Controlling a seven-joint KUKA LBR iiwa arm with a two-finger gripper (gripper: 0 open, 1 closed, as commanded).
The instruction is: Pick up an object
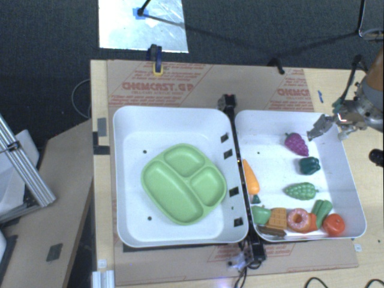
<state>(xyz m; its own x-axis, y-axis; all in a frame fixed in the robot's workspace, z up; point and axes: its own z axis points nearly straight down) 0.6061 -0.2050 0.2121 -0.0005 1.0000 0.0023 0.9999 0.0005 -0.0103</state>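
Two white bins sit side by side: the left bin (pixel 129 161) holds one green divided plate (pixel 183 183), and the right bin (pixel 351 179) holds roughly nine toy foods, including one carrot (pixel 251 176), one doughnut (pixel 299 219), one tomato (pixel 334 224) and one purple grape bunch (pixel 296 143).

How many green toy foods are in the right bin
4: a dark green pepper below the purple grapes, a light green bumpy piece mid-bin, a green piece beside the tomato, and one under the carrot. Others may hide in the pile.
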